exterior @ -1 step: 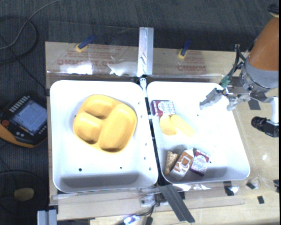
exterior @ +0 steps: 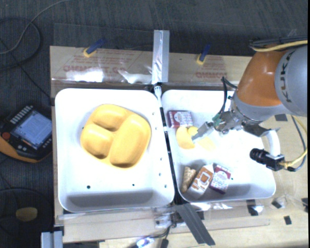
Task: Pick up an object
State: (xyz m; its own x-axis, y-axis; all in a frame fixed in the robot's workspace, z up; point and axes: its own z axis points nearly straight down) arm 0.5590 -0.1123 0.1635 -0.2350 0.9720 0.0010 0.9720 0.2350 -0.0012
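Note:
My gripper reaches into the right bin from the right, its tip right beside a small round yellow object near that bin's left wall. Whether it touches that object I cannot tell. A red and white carton lies just above the yellow object. Along the near wall of the right bin lie a speckled snack packet, an orange-brown box and a dark red packet. A large lumpy yellow object sits in the middle of the left bin.
A metal divider stands between the bins at the back. An orange handheld pendant lies off the bench at left. Bare white floor shows in the right bin's middle and right, and around the big yellow object.

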